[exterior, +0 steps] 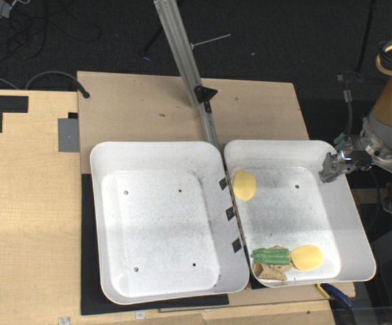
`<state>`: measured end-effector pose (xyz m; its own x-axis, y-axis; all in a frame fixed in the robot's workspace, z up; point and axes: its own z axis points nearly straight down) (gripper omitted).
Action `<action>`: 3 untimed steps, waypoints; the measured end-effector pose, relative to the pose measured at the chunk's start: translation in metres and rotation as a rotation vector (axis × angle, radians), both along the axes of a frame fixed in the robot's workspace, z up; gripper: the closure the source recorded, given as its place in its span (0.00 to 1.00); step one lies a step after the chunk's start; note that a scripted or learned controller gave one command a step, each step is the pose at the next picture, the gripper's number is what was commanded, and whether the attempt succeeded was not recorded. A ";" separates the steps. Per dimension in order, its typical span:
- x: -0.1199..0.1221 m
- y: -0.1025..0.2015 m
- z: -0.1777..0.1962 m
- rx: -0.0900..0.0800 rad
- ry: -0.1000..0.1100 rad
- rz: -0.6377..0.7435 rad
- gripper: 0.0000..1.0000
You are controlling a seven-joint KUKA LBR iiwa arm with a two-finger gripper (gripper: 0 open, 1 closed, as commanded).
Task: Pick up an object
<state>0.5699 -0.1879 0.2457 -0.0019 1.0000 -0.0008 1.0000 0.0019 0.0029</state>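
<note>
Now green object (271, 255) lying lengthwise left-right, right bin (331, 212)

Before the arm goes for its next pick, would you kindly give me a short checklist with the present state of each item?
1. Objects available in the right bin: ok; a yellow piece near the divider, and a green piece, a tan piece and another yellow piece at the near wall.
2. Tool over the right bin: ok, at its far right rim.
3. Tool free of any load: cannot tell.
4. Lone yellow piece clear of neighbours: ok, though close to the bin wall.
5. Near cluster separated: not ok; the green and tan pieces touch.
</note>
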 end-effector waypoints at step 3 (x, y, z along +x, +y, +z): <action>-0.025 0.163 0.001 0.003 0.008 0.002 1.00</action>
